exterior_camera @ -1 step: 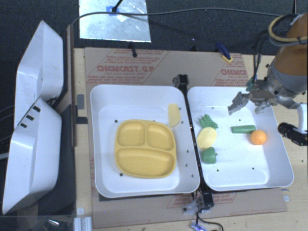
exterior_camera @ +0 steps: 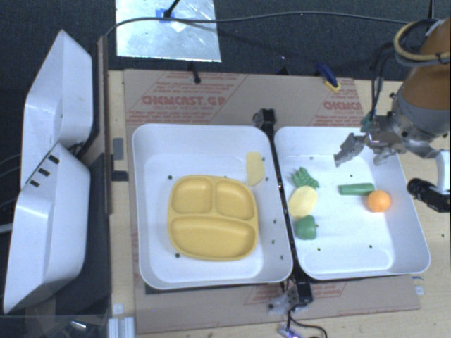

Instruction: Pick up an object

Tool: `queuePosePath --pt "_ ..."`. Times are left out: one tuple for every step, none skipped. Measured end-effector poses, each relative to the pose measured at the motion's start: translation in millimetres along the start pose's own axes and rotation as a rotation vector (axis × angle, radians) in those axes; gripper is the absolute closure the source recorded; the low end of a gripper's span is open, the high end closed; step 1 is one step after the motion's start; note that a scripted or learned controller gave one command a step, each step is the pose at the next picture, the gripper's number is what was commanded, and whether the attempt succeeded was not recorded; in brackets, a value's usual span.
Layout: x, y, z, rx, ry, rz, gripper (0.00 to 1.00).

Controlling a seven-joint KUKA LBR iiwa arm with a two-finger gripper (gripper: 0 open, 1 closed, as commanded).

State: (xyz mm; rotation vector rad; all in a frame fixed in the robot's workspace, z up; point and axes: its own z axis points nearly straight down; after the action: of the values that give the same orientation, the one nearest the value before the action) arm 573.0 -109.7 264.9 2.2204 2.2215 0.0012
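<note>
My gripper (exterior_camera: 366,152) hovers over the far side of the right bin (exterior_camera: 352,259), open, with nothing between its fingers. Below it in that bin lie a green cucumber-like stick (exterior_camera: 356,188) and an orange ball (exterior_camera: 379,201). Further left sit a green leafy piece (exterior_camera: 304,178), a pale yellow fruit (exterior_camera: 303,201) and a small green pepper (exterior_camera: 305,227). The gripper is apart from all of them.
The left bin (exterior_camera: 151,189) holds a yellow divided plate (exterior_camera: 213,217) and a pale yellow slice (exterior_camera: 255,168) near the wall between the bins. A shiny metal sheet (exterior_camera: 168,18) lies beyond the bench. White housings (exterior_camera: 53,160) stand at the left.
</note>
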Motion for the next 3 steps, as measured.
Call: queuePosePath --pt "-1 1 62 0.004 0.0 0.0 0.0" --pt "2 8 108 0.004 0.0 0.0 0.0" --pt "7 2 168 0.006 0.001 0.0 0.0"
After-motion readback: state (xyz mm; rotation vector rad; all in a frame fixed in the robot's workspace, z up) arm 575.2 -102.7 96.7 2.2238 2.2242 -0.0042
